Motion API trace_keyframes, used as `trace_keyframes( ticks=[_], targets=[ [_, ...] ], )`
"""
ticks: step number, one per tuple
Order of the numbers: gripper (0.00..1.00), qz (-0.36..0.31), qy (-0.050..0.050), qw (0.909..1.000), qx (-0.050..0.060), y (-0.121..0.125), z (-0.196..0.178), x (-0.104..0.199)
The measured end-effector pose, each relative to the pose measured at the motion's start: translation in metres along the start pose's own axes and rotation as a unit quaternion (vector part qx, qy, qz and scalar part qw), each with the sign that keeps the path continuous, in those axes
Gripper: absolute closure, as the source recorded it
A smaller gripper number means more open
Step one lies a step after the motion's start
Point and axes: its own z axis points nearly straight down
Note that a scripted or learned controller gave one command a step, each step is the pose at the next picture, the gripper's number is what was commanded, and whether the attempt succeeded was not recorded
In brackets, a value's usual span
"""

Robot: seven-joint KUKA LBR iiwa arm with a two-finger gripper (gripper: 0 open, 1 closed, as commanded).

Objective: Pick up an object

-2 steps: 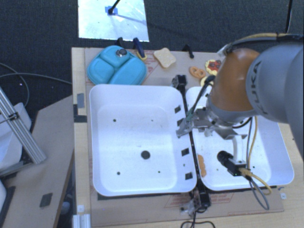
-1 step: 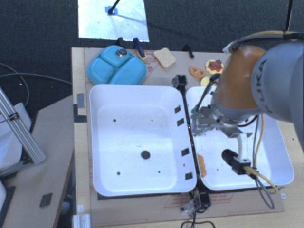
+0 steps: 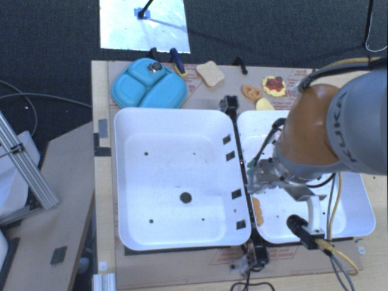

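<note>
An orange, sausage-like object (image 3: 257,211) lies in the right bin (image 3: 357,214), close to that bin's left wall and toward its near edge, just beside the divider where the two bins meet. The gripper (image 3: 262,177) is low over the right bin's left side, just above and beyond the orange object; whether it touches the object cannot be made out, and its state cannot be told because the arm's wrist and cabling cover it. The grey arm (image 3: 354,126) with its orange band (image 3: 309,126) reaches in from the tabletop's right edge and covers much of the right bin.

The left bin (image 3: 176,132) holds a small dark round object (image 3: 185,197) near the middle of its floor, toward the near side.

Along the tabletop's far edge, behind the bins, rest a blue divided plate (image 3: 148,85) at the far left, a slice of toy bread (image 3: 210,73) near the middle, then a pretzel (image 3: 251,92), a small round pizza-like piece (image 3: 274,85), and a pale yellow piece (image 3: 264,105) touching the right bin's far rim.
</note>
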Motion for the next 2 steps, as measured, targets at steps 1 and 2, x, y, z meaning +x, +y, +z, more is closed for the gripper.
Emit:
trace_keyframes(
  ticks=[1,2],
  targets=[
    [1.00,-0.006,0.002,1.0000,-0.004,0.033,-0.020,0.088],
    [1.00,-0.004,0.003,0.9999,-0.012,0.054,-0.230,0.104]
  ],
)
